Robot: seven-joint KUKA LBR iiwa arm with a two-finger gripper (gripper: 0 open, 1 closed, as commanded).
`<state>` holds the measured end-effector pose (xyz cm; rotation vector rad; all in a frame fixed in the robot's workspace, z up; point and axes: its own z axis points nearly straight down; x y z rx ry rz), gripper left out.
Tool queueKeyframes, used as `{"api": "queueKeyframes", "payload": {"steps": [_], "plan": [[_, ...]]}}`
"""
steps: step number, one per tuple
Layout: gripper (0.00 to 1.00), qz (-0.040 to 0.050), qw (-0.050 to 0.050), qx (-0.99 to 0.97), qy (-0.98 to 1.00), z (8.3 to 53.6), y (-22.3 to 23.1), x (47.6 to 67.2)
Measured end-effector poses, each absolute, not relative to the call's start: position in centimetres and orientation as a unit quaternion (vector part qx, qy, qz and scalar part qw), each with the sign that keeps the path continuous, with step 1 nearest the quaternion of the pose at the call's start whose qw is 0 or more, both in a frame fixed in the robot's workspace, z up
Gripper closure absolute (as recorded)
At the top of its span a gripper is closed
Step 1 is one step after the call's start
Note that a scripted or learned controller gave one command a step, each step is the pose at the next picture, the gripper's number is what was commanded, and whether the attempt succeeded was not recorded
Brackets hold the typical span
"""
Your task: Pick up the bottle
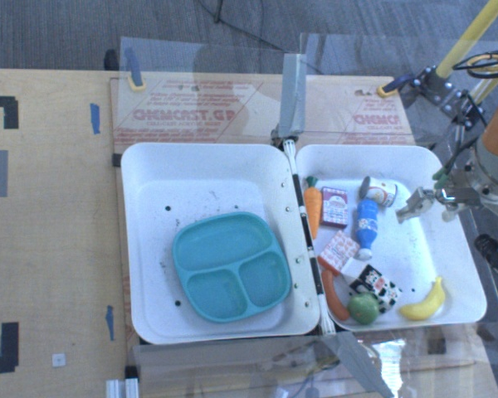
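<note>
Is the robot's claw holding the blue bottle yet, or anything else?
No, nothing is held. The gripper hangs over the right bin, with nothing between its fingers. The blue bottle lies apart, to its left.

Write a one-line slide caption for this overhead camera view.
Robot gripper hovers at the right bin's edge near a blue bottle among toy food, while a teal tray sits in the left bin.

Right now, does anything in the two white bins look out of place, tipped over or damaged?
Nothing looks damaged or spilled. The blue plastic bottle lies on its side in the right white bin, among a heap of toy food. The teal three-compartment plate sits flat in the left white bin, turned at a slant.
</note>
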<state>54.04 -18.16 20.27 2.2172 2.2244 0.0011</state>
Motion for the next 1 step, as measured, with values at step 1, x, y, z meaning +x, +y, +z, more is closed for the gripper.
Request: {"api": "queueKeyframes", "payload": {"steps": [1], "plan": [[0.0, 0.0034, 0.007, 0.634, 0.773, 9.93, -12.5, 55.13]]}}
